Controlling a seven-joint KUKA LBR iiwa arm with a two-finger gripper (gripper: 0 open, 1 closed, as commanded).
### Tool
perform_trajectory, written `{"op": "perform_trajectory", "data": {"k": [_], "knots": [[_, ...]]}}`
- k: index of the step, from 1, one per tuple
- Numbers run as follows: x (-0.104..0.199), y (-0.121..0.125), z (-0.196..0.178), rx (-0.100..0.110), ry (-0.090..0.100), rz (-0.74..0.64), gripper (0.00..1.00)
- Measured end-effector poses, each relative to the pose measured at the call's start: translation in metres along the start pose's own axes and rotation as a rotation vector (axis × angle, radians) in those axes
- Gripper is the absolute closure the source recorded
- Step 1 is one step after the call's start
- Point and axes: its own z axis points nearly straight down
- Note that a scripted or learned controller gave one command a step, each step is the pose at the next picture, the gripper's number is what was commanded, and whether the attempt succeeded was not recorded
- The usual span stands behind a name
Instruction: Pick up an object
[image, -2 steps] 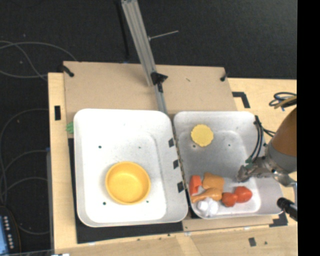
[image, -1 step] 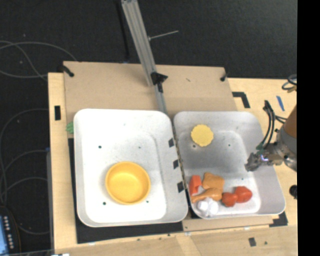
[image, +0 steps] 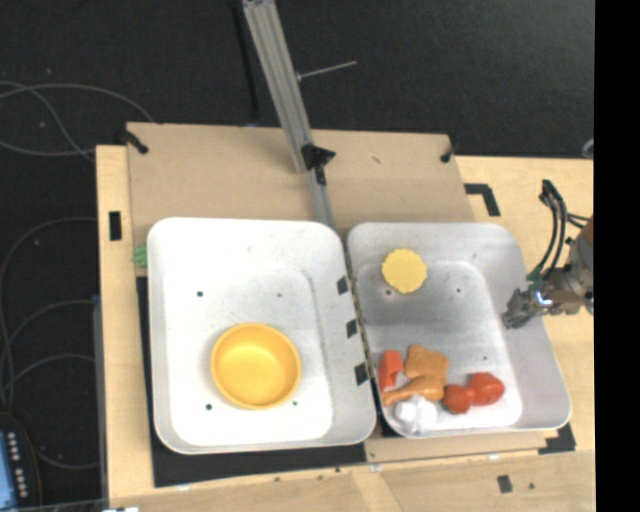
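Note:
The right bin (image: 520, 345) holds a flat yellow disc (image: 405, 270) near its back. At its front lie an orange carrot-like piece (image: 389, 369), a tan-orange lump (image: 426, 367), a white crumpled item (image: 418, 414) and a red piece (image: 476, 392). A yellow bowl (image: 256, 365) sits in the left bin (image: 250, 260). My gripper (image: 522, 308) hangs over the right bin's right edge, well right of the objects, with nothing seen in it.
A slanted metal pole (image: 290, 100) rises from the back of the bench between the bins. Cables (image: 553, 225) run along the arm at the right edge. The bench is tan board (image: 250, 170) with black floor around it.

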Motion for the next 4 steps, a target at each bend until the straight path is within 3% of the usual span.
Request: {"op": "perform_trajectory", "data": {"k": [1,3,4], "knots": [[-0.007,0.006,-0.044,0.003,0.0,0.0,1.0],[0.105,0.007,-0.056,0.005,0.004,-0.004,1.0],[0.152,0.005,-0.042,0.007,0.003,-0.002,1.0]]}}
